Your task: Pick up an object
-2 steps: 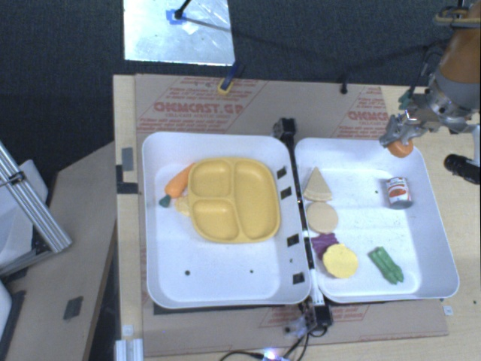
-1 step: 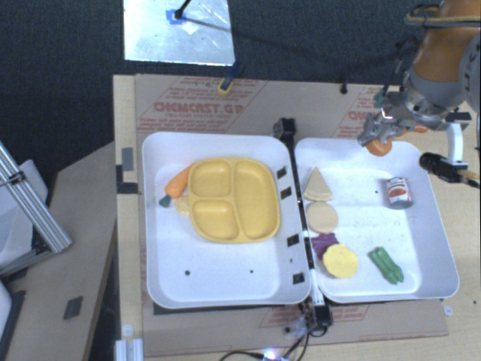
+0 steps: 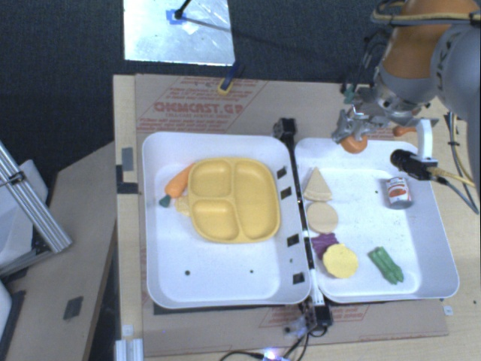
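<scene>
Our gripper (image 3: 356, 131) hangs at the right bin's (image 3: 443, 277) far rim, just over an orange ball (image 3: 354, 144); too blurred there, so we cannot tell whether it is clenched or released. The bin's middle lies open between one can (image 3: 397, 192), one wedge (image 3: 317, 185), one beige disc (image 3: 322, 216) and one yellow disc (image 3: 340, 262), which half hides a purple piece (image 3: 322, 241).

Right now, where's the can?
The can lies in the right bin, near its right wall toward the back, with the green vegetable in front of it.
</scene>
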